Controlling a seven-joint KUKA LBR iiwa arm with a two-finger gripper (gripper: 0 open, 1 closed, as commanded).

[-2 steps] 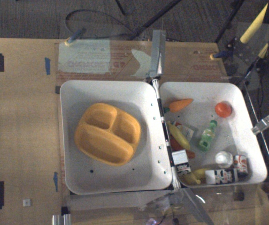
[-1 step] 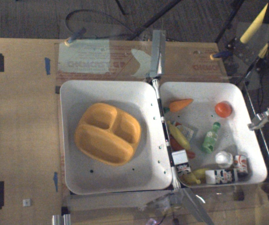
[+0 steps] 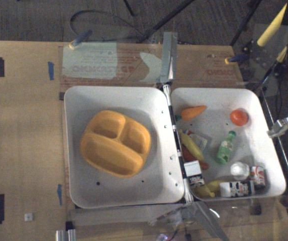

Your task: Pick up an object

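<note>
The right bin (image 3: 264, 149) holds several small objects. An orange carrot (image 3: 193, 112) lies at its upper left and an orange round piece (image 3: 238, 117) at its upper right. A green bottle (image 3: 225, 147) stands near the middle, with a yellow banana-like piece (image 3: 192, 144) to its left. Along the front lie a white round object (image 3: 239, 170), a white carton (image 3: 236, 188), a red-and-white can (image 3: 258, 176) and a yellow piece (image 3: 207, 188). A pale part of my gripper (image 3: 283, 124) pokes in at the right edge, outside the bin's right wall and apart from all the objects.
The left bin (image 3: 78, 174) holds a yellow-orange divided plate (image 3: 115, 142). A raised wall (image 3: 175, 139) separates the two bins. Brown bench surface with blue tape marks lies to the left and behind. Tripod legs and cables cross the dark floor at the top.
</note>
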